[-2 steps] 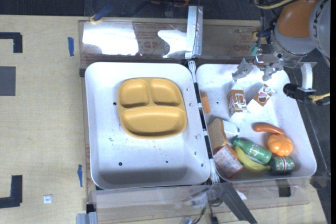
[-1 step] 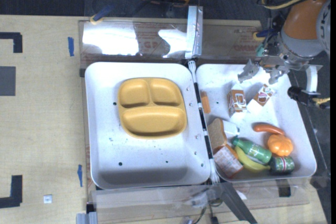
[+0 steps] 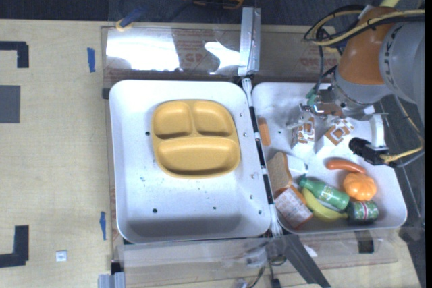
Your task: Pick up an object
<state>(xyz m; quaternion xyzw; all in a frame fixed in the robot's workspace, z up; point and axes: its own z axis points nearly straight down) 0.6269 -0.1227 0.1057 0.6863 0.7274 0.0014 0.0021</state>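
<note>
Two white bins share the table (image 3: 54,145): we see a yellow divided plate (image 3: 196,137) in the left bin (image 3: 128,206), while toy food clusters at five o'clock in the right bin (image 3: 395,202). Our gripper (image 3: 322,103) hangs at its twelve o'clock; its grip we cannot tell.

Brightness: even, fairly bright overhead light on the 2 shallow white plastic bins (image 3: 128,145).
Glare: strong white reflection on the clear plastic sheet (image 3: 169,50) at the far side.
Shadows: soft, short, under the yellow divided tray (image 3: 196,137).
Sharpness: slightly soft overall; small items in the right bin blur together.
</note>
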